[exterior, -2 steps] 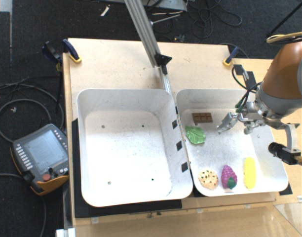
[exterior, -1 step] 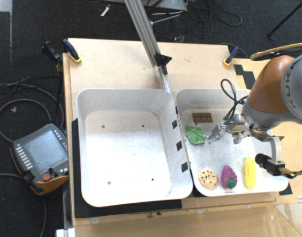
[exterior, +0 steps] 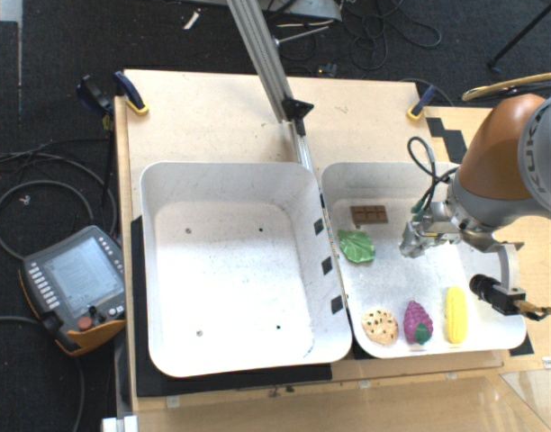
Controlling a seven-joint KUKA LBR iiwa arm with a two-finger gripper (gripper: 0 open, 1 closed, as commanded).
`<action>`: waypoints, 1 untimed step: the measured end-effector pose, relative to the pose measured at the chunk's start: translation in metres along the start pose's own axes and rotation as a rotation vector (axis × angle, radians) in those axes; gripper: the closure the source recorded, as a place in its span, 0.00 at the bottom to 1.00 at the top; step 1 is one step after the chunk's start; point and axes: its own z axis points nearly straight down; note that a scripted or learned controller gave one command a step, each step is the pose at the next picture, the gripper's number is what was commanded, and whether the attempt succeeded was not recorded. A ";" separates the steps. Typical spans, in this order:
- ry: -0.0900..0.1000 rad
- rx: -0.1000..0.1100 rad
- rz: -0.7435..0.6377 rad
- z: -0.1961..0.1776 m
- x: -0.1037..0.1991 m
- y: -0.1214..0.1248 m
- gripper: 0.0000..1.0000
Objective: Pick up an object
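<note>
We judge the pick not yet made: our gripper [exterior: 418, 241], whose opening we cannot tell, hangs over the right bin [exterior: 394, 180] beside the green leaf [exterior: 357, 247], nothing lifted.

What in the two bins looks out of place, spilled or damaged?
Nothing stands out. The chocolate, leaf, cookie, grapes and corn lie apart from one another inside the right bin, none spilled over its rim or visibly broken. The end effector hovers over bare bin floor.
</note>
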 end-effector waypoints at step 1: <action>-0.001 -0.005 -0.005 -0.054 0.008 0.009 1.00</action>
